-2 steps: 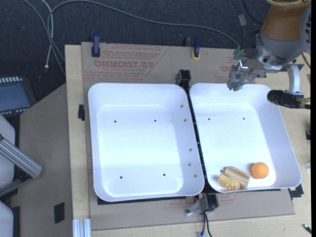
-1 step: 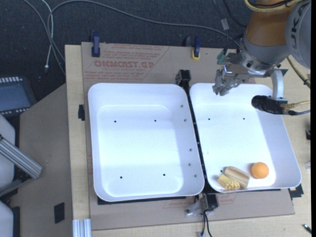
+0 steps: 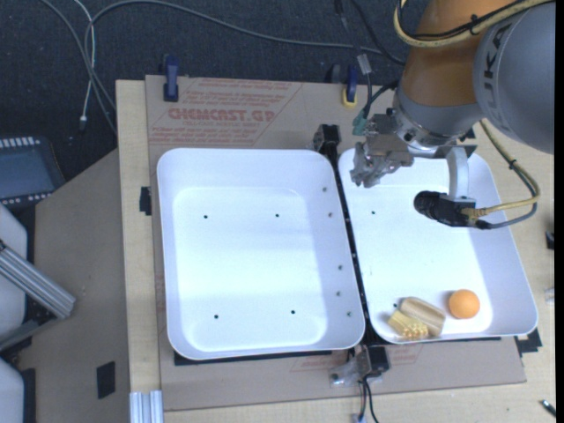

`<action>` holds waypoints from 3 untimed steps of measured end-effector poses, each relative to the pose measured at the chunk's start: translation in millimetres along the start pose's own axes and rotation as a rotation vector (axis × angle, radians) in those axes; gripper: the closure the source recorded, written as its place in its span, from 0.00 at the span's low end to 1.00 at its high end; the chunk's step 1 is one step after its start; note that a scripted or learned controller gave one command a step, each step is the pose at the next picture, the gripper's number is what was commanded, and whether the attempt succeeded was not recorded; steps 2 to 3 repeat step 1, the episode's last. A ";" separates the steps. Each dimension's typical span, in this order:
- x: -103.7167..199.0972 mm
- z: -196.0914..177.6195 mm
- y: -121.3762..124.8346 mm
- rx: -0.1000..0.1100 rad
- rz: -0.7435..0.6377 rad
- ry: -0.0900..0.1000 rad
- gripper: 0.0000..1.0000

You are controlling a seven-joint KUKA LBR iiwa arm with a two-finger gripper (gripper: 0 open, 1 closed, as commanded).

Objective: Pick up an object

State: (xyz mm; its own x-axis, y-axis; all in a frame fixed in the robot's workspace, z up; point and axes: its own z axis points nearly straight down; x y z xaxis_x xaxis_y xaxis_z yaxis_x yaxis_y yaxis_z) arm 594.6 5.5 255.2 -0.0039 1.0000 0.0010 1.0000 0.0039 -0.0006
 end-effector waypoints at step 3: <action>50.2 16.3 -25.6 0.001 -0.001 0.000 1.00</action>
